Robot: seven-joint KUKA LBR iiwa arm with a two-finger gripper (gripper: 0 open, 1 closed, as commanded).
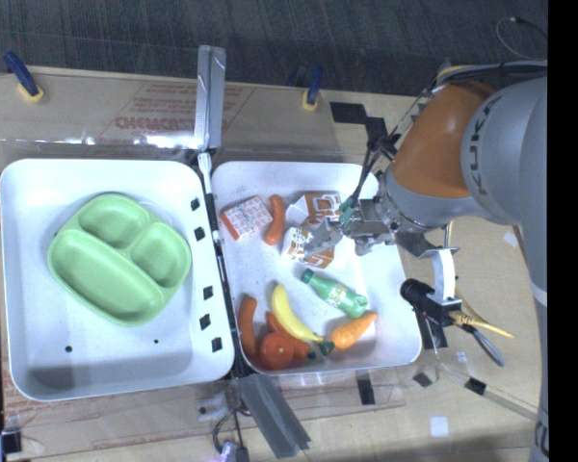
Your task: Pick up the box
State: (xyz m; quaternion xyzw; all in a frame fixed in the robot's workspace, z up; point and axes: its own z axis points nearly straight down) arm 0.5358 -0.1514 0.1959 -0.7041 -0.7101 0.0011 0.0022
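Arm (482,152) reaches in from bench's right edge over right bin (390,354). Claw (339,227) low near bin's far right corner, at box (313,231); grip state: cannot tell. Box tilted, by claw tip. Second box (245,218) near bin's far left corner, sausage (275,219) beside it. Bottle (335,294) mid-bin. Banana (291,316), carrot (353,330), tomato (277,350) along near edge. Green plate (120,256) in left bin (39,373).

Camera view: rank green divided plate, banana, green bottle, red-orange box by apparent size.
1. green divided plate, by far the largest
2. banana
3. green bottle, close to the banana, slightly shorter
4. red-orange box, close to the bottle in area; that pair is unsure
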